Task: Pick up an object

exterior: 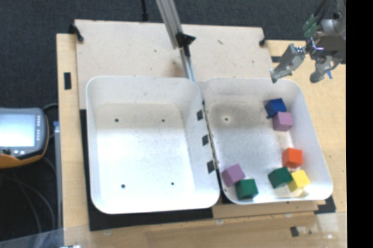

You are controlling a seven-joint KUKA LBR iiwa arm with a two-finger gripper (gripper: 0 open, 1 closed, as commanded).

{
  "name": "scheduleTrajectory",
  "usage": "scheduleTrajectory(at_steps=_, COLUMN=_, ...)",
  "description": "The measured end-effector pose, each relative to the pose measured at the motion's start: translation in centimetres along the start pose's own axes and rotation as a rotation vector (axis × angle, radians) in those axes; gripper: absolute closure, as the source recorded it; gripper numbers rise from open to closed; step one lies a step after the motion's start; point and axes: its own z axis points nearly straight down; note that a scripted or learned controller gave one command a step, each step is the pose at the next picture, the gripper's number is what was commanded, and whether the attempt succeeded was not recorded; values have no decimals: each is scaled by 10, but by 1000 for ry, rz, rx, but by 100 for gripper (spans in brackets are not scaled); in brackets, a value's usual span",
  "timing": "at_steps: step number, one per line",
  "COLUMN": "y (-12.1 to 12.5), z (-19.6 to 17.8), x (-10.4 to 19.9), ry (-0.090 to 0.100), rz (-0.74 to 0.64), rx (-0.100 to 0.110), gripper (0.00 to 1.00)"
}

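The right bin [250, 124] holds several small blocks. A blue block [275, 107] and a purple block [283, 121] sit near its far right side. An orange block [293, 157], a yellow block [300, 178] and a dark green block [280, 177] cluster at the near right corner. Another purple block [233, 173] and a green block [246, 188] lie near the front left. My gripper [301, 69] hangs above the bin's far right corner, open, with nothing between its fingers.
The left bin [145, 142] lies beside the right one, sharing a middle wall. A slanted metal post [166, 2] rises behind the bins. A small screen device [20, 130] sits at the far left, off the bench.
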Motion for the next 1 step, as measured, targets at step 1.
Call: scheduleTrajectory(at_steps=1, y=36, z=168, x=9, ry=0, rz=1, rx=9, gripper=0)
